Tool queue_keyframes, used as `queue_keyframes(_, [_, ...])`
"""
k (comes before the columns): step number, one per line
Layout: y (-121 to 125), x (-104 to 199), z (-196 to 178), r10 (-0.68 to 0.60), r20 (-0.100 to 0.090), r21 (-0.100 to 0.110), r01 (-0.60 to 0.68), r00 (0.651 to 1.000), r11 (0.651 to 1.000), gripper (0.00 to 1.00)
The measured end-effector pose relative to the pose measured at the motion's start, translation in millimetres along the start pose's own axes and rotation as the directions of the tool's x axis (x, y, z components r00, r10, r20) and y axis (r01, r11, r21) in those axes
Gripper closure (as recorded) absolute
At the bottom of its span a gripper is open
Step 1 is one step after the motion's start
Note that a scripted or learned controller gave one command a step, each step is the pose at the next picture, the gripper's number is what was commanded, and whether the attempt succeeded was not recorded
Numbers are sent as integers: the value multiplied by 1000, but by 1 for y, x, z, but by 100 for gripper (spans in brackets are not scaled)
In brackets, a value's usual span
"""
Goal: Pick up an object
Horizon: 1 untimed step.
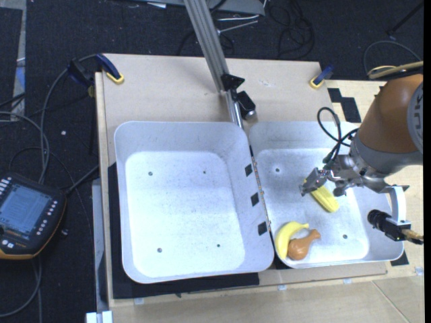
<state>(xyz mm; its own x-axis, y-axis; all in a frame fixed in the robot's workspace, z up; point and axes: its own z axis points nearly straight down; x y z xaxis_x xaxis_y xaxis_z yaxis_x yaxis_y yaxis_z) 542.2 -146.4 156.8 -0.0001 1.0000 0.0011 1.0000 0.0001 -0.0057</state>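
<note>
Low over the right bin (377, 251), the claw (322, 186) sat with a yellow corn cob (326, 198) at its tips; whether it was shut on the cob could not be told. Below the claw, toward the bin's near edge, lay a banana (288, 233) touching a brown drumstick (302, 243). Far to its left stood the left bin (128, 140).

Arm (394, 123) reaches in from the right, wrist angled down-left.
</note>
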Motion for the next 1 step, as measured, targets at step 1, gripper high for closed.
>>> queue_keyframes(1, [9,6,48,0,2,-9,0,1000,1000,0])
